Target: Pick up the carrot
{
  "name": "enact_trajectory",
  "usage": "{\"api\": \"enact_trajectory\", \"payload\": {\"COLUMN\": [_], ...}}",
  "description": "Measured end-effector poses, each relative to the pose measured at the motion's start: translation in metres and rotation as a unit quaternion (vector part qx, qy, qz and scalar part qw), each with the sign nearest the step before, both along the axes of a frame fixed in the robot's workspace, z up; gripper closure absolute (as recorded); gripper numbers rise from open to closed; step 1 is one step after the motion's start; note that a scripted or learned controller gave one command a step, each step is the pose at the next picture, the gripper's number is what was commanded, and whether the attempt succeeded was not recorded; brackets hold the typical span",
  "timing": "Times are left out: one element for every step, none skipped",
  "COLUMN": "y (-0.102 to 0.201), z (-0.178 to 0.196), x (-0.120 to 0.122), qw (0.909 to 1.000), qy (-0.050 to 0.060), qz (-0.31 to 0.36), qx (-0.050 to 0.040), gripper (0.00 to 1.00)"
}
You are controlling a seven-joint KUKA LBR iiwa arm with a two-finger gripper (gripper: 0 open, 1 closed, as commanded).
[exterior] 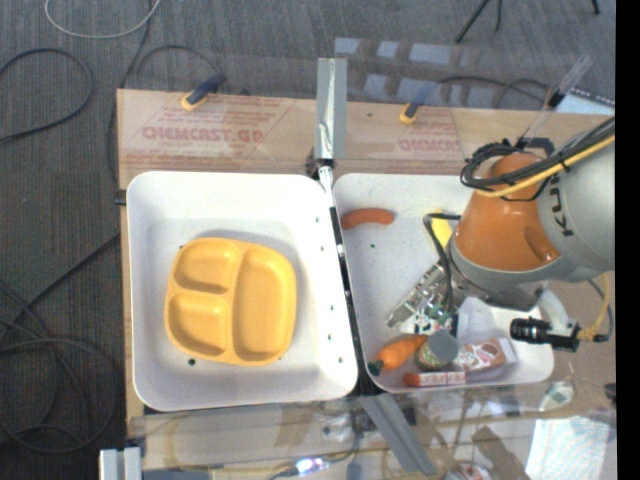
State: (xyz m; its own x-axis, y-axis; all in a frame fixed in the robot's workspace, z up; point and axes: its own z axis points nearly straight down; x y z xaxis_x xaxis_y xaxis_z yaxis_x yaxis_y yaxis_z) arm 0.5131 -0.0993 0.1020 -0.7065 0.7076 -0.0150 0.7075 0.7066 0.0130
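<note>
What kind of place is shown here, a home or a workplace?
Most likely a robotics lab, not a home. A robot arm reaches over two white bins on a bench, loose cables run across the carpet, and toy food such as a carrot lies in the right bin.

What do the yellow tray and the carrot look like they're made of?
The tray looks like molded plastic: uniform yellow, rounded compartments, a soft semi-gloss sheen. The carrot looks like a toy, probably plastic or rubber: smooth, evenly orange, with no roots or blemishes, though at this size it could be real.
</note>
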Motion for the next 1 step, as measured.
{"api": "enact_trajectory", "payload": {"y": [0.0001], "z": [-0.0001], "x": [-0.0002], "qw": [1.0000], "qy": [0.000], "qz": [0.000], "qx": [0.0001], "gripper": [0.00]}}
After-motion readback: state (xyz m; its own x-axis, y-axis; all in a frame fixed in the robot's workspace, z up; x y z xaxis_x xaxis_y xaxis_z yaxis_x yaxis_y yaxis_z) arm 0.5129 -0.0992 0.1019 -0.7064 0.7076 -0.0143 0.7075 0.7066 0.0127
